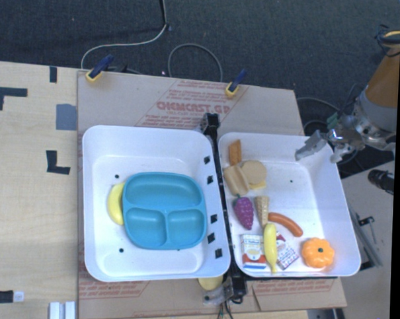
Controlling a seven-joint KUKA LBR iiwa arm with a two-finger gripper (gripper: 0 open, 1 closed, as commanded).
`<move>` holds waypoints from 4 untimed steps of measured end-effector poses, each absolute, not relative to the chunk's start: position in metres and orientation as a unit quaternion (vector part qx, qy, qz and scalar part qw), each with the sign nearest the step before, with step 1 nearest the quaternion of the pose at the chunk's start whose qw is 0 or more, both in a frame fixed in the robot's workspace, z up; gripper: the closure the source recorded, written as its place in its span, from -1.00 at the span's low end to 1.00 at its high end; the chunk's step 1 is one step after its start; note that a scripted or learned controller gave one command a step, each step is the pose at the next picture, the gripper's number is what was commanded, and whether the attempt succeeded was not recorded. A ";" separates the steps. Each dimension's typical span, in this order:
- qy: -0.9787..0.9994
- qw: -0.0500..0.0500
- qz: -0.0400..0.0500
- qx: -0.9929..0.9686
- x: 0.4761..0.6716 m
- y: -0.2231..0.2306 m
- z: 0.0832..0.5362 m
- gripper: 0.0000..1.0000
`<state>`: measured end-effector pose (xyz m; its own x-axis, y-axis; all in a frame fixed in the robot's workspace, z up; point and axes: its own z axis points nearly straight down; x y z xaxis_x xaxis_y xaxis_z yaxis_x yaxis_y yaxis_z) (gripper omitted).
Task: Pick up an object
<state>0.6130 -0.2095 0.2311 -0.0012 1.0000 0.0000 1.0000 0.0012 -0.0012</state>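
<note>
The left bin [93,184] holds a smooth blue plastic tray [163,209] with three moulded sections, lying flat in the middle, and a yellow banana [115,203] wedged against its left edge, curved along the tray's side as if pushed there. The right bin [343,215] gathers the small toy foods, crowded toward its left and lower parts, so any of them could serve as the thing to pick: a pale round bread roll [254,171] next to a tan slice, a knobbly purple bunch of grapes [243,211], a ribbed cone [261,208], a glossy orange sausage [286,224], a thin yellow stick [270,246] lying over a small printed carton [252,250], and a ridged orange pumpkin [317,252] in the lower right corner. The gripper [313,146] hangs over that bin's upper right rim, well apart from the food and carrying nothing; I cannot tell whether its grey metal fingers are apart or together
</note>
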 end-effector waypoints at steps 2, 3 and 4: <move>-0.708 -0.003 0.000 -0.706 0.623 -0.104 0.087 -1.00; -0.707 -0.004 0.005 -0.707 0.669 -0.106 0.088 -1.00; -0.706 -0.006 0.003 -0.708 0.669 -0.103 0.089 -1.00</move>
